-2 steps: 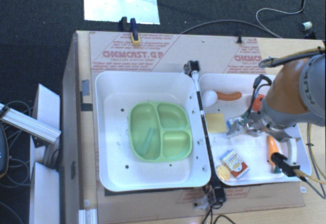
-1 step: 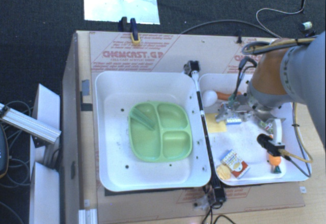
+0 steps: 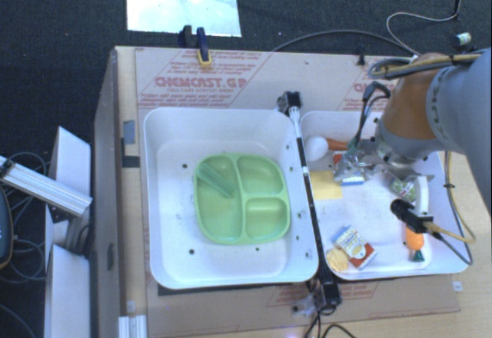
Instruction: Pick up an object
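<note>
Grey and orange at the right: KUKA arm [image 3: 430, 110] bent in over the right bin [image 3: 384, 273], gripper [image 3: 351, 170] low near that bin's upper-left part. Open or closed: cannot tell from this slant, with the wrist hardware blocking the tips. Nothing seen held.

Closest candidates for the pick: a flat yellow square [image 3: 326, 187] just below and left of the gripper, and a white egg-shaped piece [image 3: 317, 147] just above and left, beside an orange bit [image 3: 337, 144] too small to name. Farther off in the same bin: a red-and-yellow packet [image 3: 355, 246] near the front rim, a toy carrot [image 3: 415, 240] toward the front right, a green-and-white cylinder [image 3: 406, 189] under the wrist. Over in the left bin [image 3: 154, 175], well apart from the gripper, a green divided plate [image 3: 242, 198].

Judged step: descent or closing on something near the yellow square; lift not yet made.

Risks from here:
- Closing on air between square and egg, given the gap between them.
- Sliding off the yellow square, probably too flat against the floor for a pinch.
- Nudging the egg-shaped piece into a roll toward the divider [image 3: 304, 175] between the bins.
- Clipping that divider, close by on the gripper's left.
- Snagging the loose cable [image 3: 453, 229] draped near the carrot on withdrawal.
</note>
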Robot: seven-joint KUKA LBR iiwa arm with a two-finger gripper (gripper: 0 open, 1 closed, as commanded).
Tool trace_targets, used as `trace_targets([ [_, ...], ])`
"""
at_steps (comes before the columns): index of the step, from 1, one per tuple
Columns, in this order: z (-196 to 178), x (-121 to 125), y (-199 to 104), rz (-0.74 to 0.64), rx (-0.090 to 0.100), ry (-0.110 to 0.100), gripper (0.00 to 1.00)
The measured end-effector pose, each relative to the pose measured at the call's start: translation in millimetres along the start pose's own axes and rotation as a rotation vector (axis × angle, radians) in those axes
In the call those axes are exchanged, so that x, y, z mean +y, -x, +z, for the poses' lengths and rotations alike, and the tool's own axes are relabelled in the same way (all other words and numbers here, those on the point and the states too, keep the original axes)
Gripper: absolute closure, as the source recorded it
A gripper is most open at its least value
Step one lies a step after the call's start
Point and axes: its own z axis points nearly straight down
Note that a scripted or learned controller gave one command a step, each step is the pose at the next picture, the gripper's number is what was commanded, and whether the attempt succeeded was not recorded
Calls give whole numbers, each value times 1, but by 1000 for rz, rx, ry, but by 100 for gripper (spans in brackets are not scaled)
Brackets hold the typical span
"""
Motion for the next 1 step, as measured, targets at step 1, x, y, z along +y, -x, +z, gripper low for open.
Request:
trace_targets([
  [1, -158, -10, -51, 0, 0, 1, 100],
])
